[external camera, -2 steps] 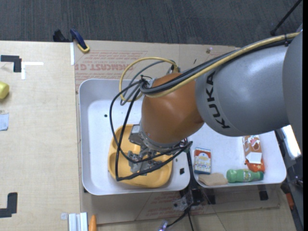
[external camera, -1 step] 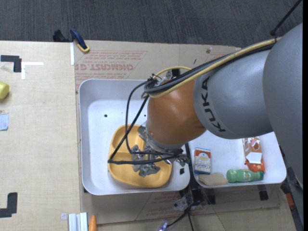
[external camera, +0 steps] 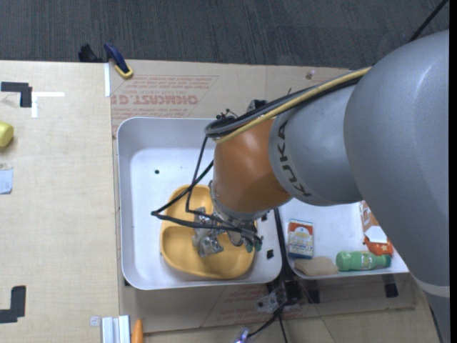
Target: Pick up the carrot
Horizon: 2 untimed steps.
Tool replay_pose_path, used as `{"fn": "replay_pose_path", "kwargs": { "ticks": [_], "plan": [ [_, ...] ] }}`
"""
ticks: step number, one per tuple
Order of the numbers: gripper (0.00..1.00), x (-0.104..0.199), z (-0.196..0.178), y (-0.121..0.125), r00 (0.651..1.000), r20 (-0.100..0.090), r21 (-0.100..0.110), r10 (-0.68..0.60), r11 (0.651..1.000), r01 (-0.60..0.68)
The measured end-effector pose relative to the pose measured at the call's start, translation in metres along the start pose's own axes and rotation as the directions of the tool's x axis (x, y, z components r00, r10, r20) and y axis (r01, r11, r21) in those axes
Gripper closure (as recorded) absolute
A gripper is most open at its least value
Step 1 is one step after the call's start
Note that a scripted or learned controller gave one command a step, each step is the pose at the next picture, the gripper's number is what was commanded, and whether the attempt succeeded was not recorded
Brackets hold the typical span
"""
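My tool (external camera: 209, 244), jaw state I cannot tell, over a yellow plastic bowl (external camera: 178, 252): it may seize the bowl, not the carrot.

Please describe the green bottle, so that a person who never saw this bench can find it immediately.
Start at the two white bins; take the right bin, the one partly under the grey arm. The green bottle lies on its side near that bin's front edge, right of a beige flat piece and a small white carton. It is the only green thing there.
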State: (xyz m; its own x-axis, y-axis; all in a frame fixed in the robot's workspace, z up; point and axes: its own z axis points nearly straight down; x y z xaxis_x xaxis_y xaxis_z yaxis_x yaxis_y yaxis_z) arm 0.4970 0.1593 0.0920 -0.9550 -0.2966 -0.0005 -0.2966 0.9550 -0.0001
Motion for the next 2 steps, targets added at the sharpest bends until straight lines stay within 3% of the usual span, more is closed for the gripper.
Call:
{"fn": "replay_pose_path", "kwargs": {
  "ticks": [2],
  "plan": [
    [1.00,0.0040,-0.0001,-0.0020,1.000,0.001,0.000,0.014,1.000,-0.014]
  ]
}}
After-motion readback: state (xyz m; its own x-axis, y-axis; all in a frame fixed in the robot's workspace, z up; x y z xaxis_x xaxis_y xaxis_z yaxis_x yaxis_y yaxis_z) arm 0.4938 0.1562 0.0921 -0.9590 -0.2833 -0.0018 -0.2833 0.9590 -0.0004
